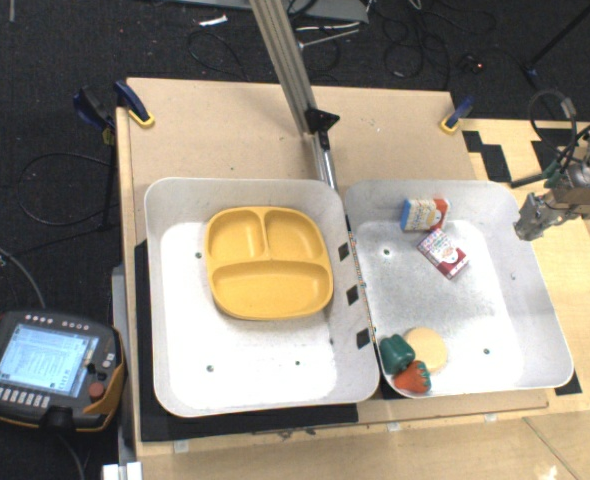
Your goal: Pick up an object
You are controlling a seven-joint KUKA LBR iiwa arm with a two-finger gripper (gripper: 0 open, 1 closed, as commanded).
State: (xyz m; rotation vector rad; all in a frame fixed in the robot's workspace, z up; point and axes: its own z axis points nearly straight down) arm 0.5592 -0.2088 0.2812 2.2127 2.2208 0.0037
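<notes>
In the right bin (515, 298) lie several small objects. A blue, white and orange carton (423, 213) rests near the back, with a red and white packet (443, 252) just in front of it. At the bin's front left corner sit a green piece (396, 350), a pale yellow disc (426, 345) and a red piece (411, 376), bunched together. My gripper (533, 220) hangs at the right bin's far right rim, apart from all of these, roughly level with the carton. Nothing shows between its fingers.
A yellow divided plate (269, 262) fills the middle of the left bin (175, 368). A metal pole (287, 53) slants up from the gap between the bins. A teach pendant (45, 366) lies off the bench at the lower left. Clamps hold the board's back corners.
</notes>
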